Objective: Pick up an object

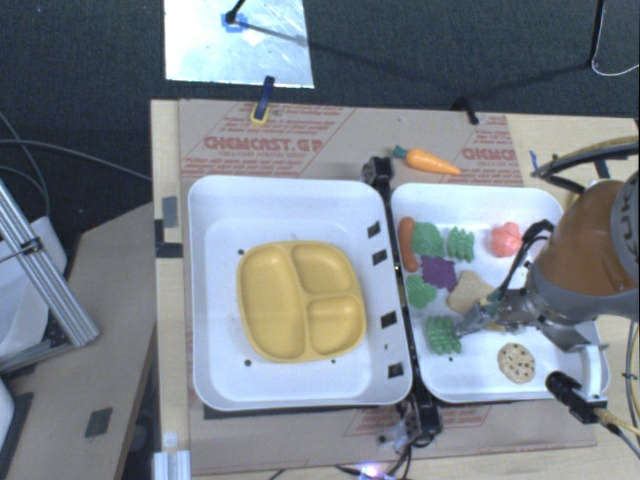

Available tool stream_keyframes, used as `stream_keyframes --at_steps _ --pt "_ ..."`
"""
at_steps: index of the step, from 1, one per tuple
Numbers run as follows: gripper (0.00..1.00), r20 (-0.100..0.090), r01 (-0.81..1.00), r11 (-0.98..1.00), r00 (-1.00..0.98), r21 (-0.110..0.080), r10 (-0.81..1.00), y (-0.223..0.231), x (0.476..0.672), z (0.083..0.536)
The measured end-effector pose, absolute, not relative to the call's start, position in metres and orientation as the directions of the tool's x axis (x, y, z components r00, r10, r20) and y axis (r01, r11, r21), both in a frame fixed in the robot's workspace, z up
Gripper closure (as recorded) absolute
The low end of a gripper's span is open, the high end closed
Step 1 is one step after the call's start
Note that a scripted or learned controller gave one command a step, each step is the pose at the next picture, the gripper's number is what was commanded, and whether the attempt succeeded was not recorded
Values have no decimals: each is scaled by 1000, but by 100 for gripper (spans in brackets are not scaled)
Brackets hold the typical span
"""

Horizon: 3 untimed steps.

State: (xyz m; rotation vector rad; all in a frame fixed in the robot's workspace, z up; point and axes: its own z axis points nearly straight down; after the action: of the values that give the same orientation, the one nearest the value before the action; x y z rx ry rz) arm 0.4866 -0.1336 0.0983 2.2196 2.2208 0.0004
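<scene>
Hand lowered in right bin beside tan toy (green piece just near); grip state cannot be told.

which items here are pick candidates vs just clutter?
Job-relevant: claw low in the right bin, by the tan piece and green pieces; also sausage, purple piece, pink piece, cookie.

Lying about: yellow divided tray in the left bin; carrot on the bench outside.
</scene>
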Motion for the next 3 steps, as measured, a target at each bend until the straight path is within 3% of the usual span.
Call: stream_keyframes --at_steps 1,2,3 --pt "100 0 1000 3 -3 4 1000 -132 488 109" --pt "100 -2 1000 8 -8 14 1000 -107 523 214" --pt "100 3 1000 1 -1 -10 1000 -101 507 97"
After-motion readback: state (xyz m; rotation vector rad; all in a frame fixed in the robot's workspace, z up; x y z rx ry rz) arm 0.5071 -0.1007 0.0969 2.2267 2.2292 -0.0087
